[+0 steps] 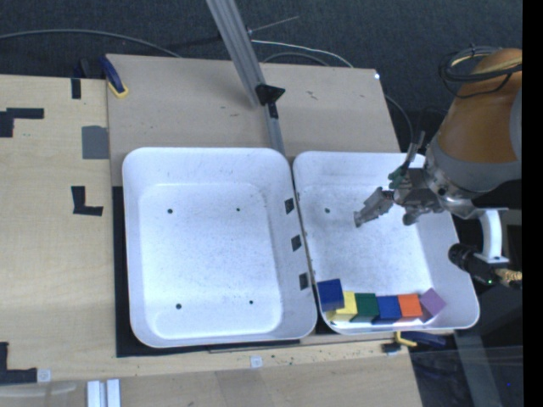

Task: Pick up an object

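Note:
Several small blocks lie in a row along the near edge of the right bin (339, 181): a blue block (330, 292), a yellow one (345, 309), a green one (366, 305), another blue (389, 309), an orange one (410, 305) and a purple one (433, 301). My gripper (386, 210) hangs above the middle of the right bin, well back from the blocks. Its fingers (370, 208) are spread apart with nothing between them.
The left bin (136, 227) sits beside the right one. A slanted metal pole (233, 32) rises behind the bins. The orange and grey arm (479, 138) fills the right side. Black clips (296, 242) mark the rim between the bins.

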Robot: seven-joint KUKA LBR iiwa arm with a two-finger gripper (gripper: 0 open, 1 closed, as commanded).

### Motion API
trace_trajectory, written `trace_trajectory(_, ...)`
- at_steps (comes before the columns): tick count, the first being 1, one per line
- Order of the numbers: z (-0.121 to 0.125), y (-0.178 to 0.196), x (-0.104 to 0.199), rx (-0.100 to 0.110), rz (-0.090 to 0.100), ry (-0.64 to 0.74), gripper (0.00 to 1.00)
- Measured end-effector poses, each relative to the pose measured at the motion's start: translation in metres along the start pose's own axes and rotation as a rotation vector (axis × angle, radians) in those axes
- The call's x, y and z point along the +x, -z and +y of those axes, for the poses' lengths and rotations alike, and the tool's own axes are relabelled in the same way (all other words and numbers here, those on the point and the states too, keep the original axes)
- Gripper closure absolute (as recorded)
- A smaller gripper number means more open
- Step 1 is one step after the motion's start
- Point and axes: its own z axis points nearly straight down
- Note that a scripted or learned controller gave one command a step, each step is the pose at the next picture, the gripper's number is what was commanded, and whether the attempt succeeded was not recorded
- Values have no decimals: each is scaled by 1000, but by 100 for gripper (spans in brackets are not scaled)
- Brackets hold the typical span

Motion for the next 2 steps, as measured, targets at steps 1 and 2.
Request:
trace_trajectory(1, 66, 98, 59, -11, 0, 7, 0)
trace_trajectory(2, 67, 292, 52, -10, -2, 1, 0)
